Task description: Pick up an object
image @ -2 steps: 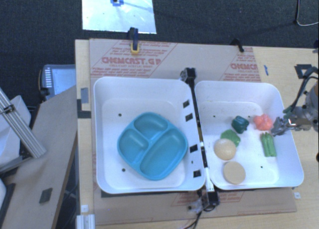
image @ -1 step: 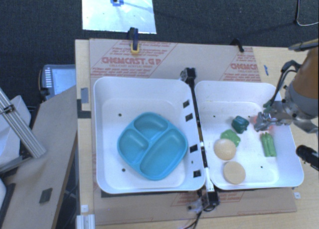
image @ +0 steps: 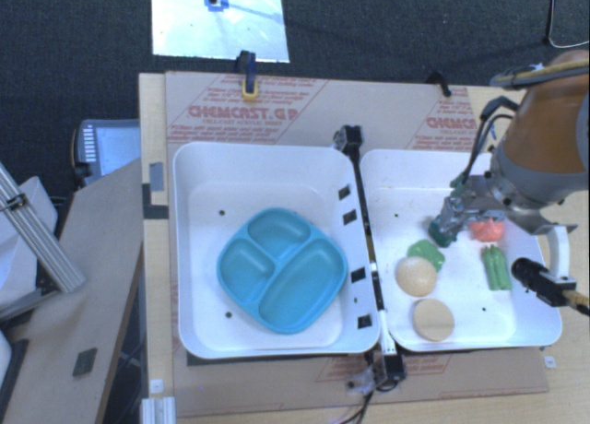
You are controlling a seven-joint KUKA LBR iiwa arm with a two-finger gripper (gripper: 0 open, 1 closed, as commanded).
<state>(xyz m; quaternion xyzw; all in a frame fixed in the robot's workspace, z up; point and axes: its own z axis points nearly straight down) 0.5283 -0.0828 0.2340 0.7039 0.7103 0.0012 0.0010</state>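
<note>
The right bin (image: 396, 182) holds several play-food pieces: a green leafy piece (image: 427, 253), a cream round piece (image: 416, 276), a tan disc (image: 432, 319), a green pod (image: 497, 267) and an orange-red piece (image: 489, 229). My gripper (image: 447, 226) hangs low in the right bin, just above the green leafy piece and left of the orange-red piece. Whether anything sits between its fingers is too small to tell. The arm's orange band (image: 553, 136) rises at the right edge.
A blue divided plate (image: 279, 270) lies in the left bin (image: 198, 229). A black divider with clips (image: 358, 229) runs between the bins. A black fitting (image: 544, 282) sticks over the right bin's right rim. Cardboard (image: 304, 109) lies under both bins.
</note>
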